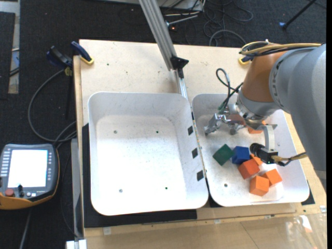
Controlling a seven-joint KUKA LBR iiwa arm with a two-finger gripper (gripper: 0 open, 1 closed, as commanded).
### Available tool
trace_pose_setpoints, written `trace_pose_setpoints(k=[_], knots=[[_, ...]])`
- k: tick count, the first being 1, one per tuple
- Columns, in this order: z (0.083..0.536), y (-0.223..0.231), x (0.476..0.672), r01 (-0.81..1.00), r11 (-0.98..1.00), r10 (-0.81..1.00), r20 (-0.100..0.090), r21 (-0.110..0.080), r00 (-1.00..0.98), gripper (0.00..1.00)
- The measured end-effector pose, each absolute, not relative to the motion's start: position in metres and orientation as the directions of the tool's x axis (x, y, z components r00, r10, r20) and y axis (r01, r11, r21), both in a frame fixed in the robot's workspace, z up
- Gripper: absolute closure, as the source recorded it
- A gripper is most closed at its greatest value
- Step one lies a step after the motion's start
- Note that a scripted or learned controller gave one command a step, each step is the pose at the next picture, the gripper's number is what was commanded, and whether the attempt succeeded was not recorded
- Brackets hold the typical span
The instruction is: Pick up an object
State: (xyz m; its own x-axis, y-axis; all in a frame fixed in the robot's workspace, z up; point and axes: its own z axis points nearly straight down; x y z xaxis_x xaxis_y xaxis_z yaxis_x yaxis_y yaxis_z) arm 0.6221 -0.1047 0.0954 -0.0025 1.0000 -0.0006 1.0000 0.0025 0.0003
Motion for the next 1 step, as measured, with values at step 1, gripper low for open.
trace_pose_setpoints(k=[1], knots=[[0.1059,-0.1047,0.6227,1.000,0.005,1.000,-0.002,0.003,-0.005,1.00]])
